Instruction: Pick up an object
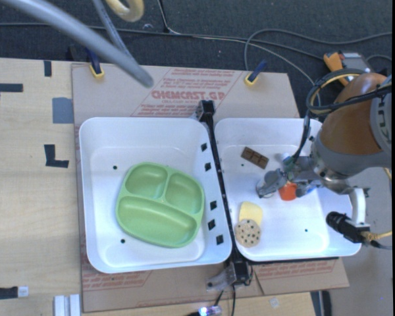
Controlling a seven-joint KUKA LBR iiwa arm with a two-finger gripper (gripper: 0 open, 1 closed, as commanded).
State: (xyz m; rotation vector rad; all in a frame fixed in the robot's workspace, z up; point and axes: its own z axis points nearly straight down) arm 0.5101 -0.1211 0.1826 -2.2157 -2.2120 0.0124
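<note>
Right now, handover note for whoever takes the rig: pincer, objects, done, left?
Pincer: low in the right bin, right beside the orange object; whether it is open or shut can't be judged from this angle, and no grasp is confirmed.
Right bin also holds a brown block near the back, a yellow piece and a round speckled cookie at the front left.
Left bin: green divided tray.
Done: approach to the orange object.
Left: grasp it and lift it.

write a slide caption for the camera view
Pincer over small orange object in right white bin; green divided plastic tray in left white bin.
</note>
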